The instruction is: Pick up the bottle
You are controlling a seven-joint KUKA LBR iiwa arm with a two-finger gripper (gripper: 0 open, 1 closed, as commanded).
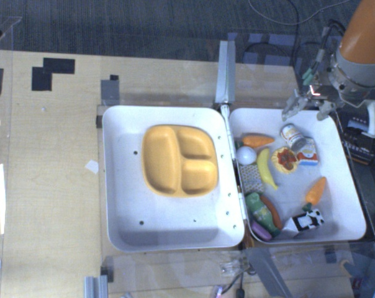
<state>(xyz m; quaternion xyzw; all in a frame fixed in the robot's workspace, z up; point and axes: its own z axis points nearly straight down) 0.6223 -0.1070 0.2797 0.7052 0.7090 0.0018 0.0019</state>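
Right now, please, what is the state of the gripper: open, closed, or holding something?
Gripper: open, holding nothing, above the far edge of the right bin.

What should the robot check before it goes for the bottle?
1. Tool open, nothing between its fingers: ok.
2. Tool above the green bottle: not ok, it hangs at the right bin's far edge, near the can.
3. Free room around the bottle: not ok, a sausage and a purple eggplant crowd it.
4. Bottle inside the right bin: ok.
5. Bottle upright or lying: cannot tell.
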